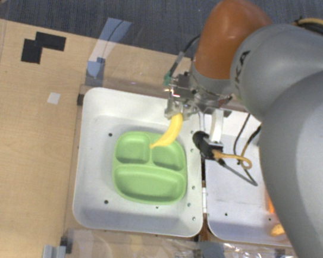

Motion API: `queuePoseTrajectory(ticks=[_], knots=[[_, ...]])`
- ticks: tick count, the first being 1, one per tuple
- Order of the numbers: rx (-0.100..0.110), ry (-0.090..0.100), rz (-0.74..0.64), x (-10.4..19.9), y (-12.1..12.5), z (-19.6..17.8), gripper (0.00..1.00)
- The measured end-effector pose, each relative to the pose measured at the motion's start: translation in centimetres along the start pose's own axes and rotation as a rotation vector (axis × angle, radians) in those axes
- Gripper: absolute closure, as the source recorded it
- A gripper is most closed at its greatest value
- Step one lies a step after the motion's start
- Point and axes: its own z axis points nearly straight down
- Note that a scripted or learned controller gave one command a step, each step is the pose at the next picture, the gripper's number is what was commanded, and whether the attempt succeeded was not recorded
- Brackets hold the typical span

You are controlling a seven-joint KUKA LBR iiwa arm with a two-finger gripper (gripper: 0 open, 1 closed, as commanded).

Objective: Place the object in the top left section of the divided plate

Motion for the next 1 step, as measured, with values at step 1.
queuePoseTrajectory(ticks=[1], knots=[[0.001, 0.001, -0.025, 8.06, -2.22, -1.27, 1.00]])
